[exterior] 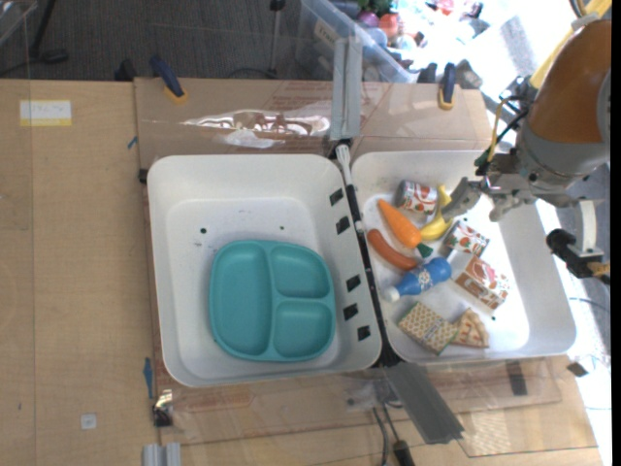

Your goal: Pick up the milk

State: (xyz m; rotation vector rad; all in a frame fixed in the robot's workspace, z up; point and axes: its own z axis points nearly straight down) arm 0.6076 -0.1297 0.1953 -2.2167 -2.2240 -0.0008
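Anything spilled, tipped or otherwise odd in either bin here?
Nothing spilled or broken. The right bin holds a loose jumble of toy food: carrot, banana, blue bottle on its side, small cartons tilted every way. The teal tray sits flat in the left bin. The gripper hovers above the pile.

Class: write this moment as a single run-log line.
hand: above right bin, nothing seen held | milk: lying in right bin | teal tray: in left bin

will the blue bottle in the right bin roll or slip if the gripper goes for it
The blue bottle lies on its side and looks round, so a nudge would probably roll it. Its surface looks smooth, so it may slip between fingers. The sausage beside it might check rolling that way.
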